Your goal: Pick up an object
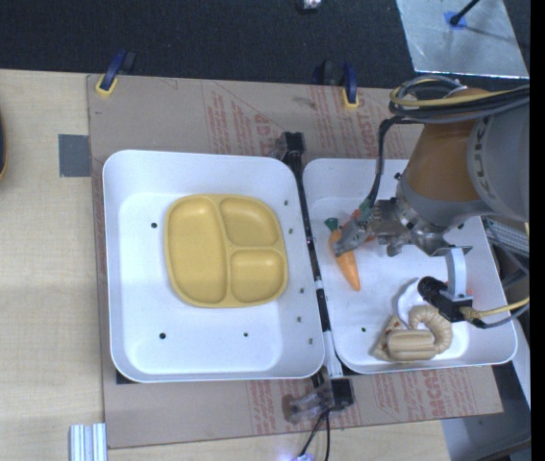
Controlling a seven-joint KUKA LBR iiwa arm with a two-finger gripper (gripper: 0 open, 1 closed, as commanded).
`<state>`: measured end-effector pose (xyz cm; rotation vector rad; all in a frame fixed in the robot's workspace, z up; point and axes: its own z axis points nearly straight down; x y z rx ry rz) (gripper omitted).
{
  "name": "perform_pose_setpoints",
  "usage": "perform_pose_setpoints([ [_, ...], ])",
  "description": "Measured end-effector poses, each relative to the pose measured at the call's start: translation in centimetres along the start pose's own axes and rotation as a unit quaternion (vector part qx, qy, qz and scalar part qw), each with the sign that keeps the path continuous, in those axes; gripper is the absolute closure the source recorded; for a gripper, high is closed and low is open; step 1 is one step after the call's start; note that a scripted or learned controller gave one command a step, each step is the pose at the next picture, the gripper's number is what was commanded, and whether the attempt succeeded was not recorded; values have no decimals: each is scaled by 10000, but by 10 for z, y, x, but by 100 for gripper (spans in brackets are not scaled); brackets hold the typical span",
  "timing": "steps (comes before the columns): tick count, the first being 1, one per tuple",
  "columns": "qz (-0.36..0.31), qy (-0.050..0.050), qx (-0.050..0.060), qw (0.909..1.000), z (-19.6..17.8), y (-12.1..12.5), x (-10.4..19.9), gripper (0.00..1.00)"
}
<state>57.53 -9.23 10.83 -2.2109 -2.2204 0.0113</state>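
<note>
Landmark: the hinge strip (pixel 309 248) between the two bins. Arm (pixel 464 161) came in from the far side of it and sat low over the right bin (pixel 378 344).

Step in hand, my read: grasp attempt on the carrot (pixel 349 269). The carrot lay just right of the hinge strip, about halfway along it, orange body pointing toward the near edge, green top at the far end. Gripper (pixel 357 234) was right at that green end, tips down on or touching the top of the carrot. Contact looked likely, but I couldn't confirm it.

Claw state: couldn't tell. The fingers were a dark cluster mixed in with the carrot top; no readable gap, and nothing clearly seated between them. Not calling it a hold.

Next move, as a judgement: close squarely across the carrot, then lift straight up. Grip at the tapered leafy end is a slip risk; further down the body would be safer.

Other items:
- Wooden toy (pixel 414 339) with a curved piece, in the right bin, well away from the hinge, near corner. Untouched.
- Yellow divided plate (pixel 224 250) in the left bin (pixel 137 344), left of the hinge. Not involved.
</note>
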Motion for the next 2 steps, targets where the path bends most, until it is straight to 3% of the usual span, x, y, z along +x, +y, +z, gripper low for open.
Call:
perform_pose_setpoints([
  [1,-12,-12,-69,10000,16,63,-26,0],
  [2,-19,-8,-59,10000,3,62,-26,100],
])
